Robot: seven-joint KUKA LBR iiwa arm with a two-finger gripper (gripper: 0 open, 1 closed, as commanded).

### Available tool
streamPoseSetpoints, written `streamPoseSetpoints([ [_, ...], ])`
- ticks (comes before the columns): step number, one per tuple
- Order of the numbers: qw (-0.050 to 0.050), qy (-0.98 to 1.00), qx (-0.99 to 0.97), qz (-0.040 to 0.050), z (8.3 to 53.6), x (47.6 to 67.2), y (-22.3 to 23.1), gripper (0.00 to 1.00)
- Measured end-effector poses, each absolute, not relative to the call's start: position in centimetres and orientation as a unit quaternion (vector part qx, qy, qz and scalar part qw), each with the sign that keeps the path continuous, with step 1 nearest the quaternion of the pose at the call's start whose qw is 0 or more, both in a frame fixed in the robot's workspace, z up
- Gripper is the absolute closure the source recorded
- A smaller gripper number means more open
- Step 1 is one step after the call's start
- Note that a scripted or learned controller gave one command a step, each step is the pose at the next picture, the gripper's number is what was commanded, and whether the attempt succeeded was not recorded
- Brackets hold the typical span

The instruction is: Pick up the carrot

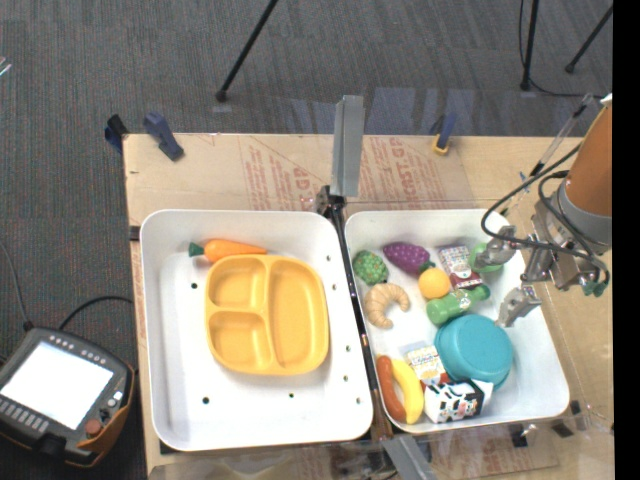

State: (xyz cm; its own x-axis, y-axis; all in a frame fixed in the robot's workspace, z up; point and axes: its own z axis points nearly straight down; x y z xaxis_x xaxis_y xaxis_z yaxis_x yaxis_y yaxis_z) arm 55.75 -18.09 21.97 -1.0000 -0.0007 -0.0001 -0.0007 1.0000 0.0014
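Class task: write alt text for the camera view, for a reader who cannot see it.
A carrot lies in the left bin behind a yellow divided plate. The robot's claw hangs open over the right bin, which holds toy food.

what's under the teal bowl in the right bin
The teal bowl sits upside down in the right bin, its rim overlapping a black-and-white carton and a small box. Anything beneath the bowl itself is covered.

Orange carrot [236, 249], yellow tray [267, 314].
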Motion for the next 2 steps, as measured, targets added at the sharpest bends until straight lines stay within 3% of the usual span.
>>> streamPoseSetpoints([
  [1,0.001,1.0,-0.002,0.0009,23.0,55.9,-17.9,1.0],
  [2,-0.002,0.999,0.042,0.0013,17.8,50.3,-21.2,1.0],
])
